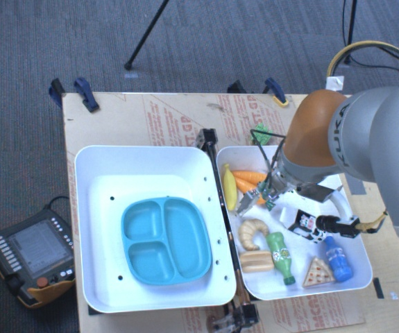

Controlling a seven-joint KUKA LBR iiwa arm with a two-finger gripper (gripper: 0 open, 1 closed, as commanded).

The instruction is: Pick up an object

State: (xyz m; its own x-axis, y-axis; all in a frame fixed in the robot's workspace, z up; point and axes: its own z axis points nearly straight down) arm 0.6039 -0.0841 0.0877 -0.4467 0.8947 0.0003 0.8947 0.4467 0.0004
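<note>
My gripper is down in the right bin, open, with nothing visibly between its fingers. It hovers just below an orange carrot and right of a yellow banana. A tan croissant lies directly below it. Further toward the front of the bin lie a bread roll, a green bottle, a pizza slice and a blue bottle. A black-and-white cow toy rests to the gripper's right, under the arm.
The left bin holds a blue divided plate. The grey arm with its orange band covers the right bin's far right corner. A pendant sits on the floor at the left.
</note>
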